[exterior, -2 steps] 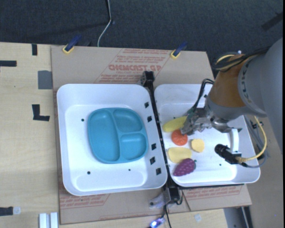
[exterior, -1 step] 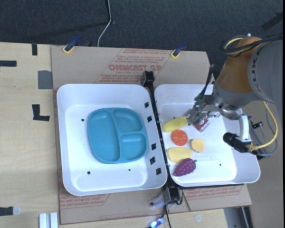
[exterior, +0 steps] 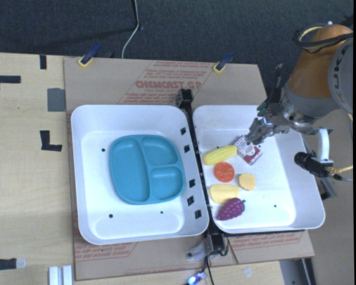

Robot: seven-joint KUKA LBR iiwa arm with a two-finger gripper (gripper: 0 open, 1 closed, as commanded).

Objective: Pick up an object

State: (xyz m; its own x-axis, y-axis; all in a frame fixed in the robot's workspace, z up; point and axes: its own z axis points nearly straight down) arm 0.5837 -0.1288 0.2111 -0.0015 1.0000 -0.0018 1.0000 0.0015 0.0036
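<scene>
The right bin (exterior: 285,212) holds several toy foods: a yellow corn cob (exterior: 219,154), a red-orange tomato (exterior: 224,171), a small yellow-orange piece (exterior: 247,181), a yellow block (exterior: 223,192) and a purple grape bunch (exterior: 230,208). A small red and white packet (exterior: 248,152) lies beside the corn's right end. My gripper (exterior: 253,136) reaches in from the right and hangs just above that packet, its tip pointing down-left at it. The packet looks to be resting on the bin floor at the fingertips.
The left bin (exterior: 95,218) holds a blue divided plate (exterior: 147,168). A black clip strip (exterior: 188,153) joins the two bins. A black-handled part (exterior: 311,162) of the arm overhangs the right bin's right rim. Cardboard lies under both bins.
</scene>
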